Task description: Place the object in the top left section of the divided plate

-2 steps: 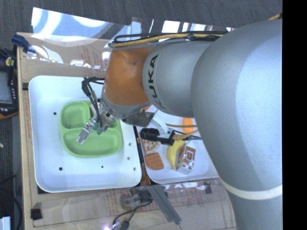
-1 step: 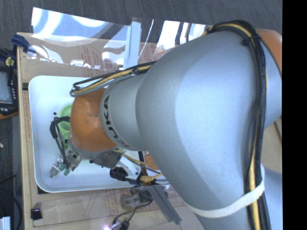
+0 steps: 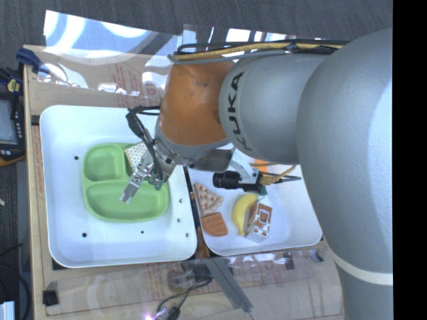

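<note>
Wooden bench (image 3: 100, 292) is carrying two white bins; nearest, a banana (image 3: 241, 212) is lying in the right bin (image 3: 300, 235); farther off, the end effector (image 3: 137, 182), its state unclear, is hovering over the green divided plate (image 3: 107, 179); a patterned object (image 3: 136, 154) is sitting at the plate's upper right section.

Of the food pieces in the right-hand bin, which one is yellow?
The banana, curved and standing upright in the picture. On its left lie the tan waffle piece and brown-orange piece; on its right, a white-and-brown piece.

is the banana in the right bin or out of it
In: the banana lies inside the right bin, beside other toy foods.
</note>
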Tool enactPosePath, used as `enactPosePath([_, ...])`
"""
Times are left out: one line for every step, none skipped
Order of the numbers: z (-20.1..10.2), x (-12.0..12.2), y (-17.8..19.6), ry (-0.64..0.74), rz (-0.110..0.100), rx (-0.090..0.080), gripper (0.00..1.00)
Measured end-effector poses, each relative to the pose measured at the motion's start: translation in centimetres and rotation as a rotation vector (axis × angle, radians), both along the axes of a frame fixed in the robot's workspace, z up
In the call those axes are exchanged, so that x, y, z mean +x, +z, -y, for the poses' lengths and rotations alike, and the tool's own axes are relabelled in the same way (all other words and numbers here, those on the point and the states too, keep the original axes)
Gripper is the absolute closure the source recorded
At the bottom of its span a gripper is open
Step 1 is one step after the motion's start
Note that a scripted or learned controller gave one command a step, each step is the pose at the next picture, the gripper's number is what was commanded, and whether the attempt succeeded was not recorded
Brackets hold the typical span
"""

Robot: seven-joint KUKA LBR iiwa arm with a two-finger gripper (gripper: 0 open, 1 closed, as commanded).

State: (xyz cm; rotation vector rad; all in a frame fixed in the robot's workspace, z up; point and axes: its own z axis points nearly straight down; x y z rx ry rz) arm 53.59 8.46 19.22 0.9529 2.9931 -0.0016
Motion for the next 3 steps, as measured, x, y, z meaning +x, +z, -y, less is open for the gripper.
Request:
enactPosePath([-0.1,0.0,1.0,0.006,0.000,-0.001,1.00])
enactPosePath([0.1,1.9,6.1,0.000,0.000,0.001,1.00])
enactPosePath([-3.3,6.9,6.8,-0.206,0.001,0.001,1.00])
